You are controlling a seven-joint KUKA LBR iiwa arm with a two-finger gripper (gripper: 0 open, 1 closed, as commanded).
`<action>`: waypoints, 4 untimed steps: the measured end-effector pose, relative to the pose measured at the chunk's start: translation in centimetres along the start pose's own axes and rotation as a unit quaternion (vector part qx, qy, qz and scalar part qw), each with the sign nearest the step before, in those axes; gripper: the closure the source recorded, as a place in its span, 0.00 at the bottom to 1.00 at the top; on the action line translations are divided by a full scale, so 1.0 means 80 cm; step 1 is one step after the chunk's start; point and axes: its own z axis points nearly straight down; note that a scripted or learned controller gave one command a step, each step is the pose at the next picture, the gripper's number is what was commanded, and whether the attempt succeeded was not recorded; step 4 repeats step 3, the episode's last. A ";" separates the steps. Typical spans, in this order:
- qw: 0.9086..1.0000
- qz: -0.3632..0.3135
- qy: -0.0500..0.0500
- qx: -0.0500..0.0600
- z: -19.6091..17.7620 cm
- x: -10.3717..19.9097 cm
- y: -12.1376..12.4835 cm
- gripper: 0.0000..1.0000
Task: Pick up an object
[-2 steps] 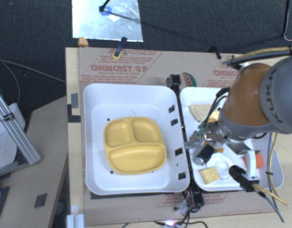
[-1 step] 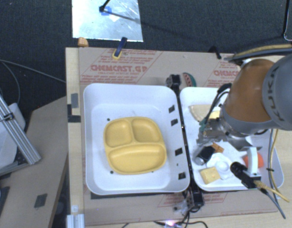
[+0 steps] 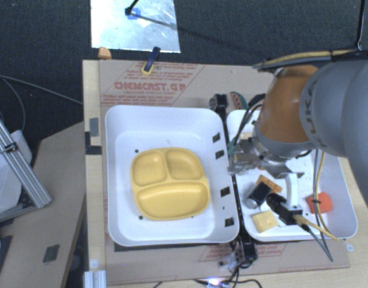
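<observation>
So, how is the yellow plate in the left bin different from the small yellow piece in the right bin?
The yellow plate is large with three compartments; the small yellow piece is a flat square. The plate lies alone; the piece lies among other small things, near the arm. Both share a pale yellow colour.

Dark carpet floor — shiny square sheet

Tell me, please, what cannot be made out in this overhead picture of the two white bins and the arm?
- Gripper: hidden in the camera view beneath the grey arm with its orange band; finger state unreadable.
- Right shallow white bin: its upper half is covered by the arm.
- Small items there, a tan square piece, an orange block and dark parts: too small to identify.
- Yellow divided plastic tray in the left bin: fully visible.
</observation>
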 end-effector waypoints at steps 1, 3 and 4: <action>1.000 0.003 -0.001 0.001 -0.001 -0.003 -0.002 0.00; 1.000 0.005 -0.001 0.002 -0.001 -0.065 -0.051 0.00; 1.000 0.005 -0.001 0.002 -0.001 -0.065 -0.051 0.00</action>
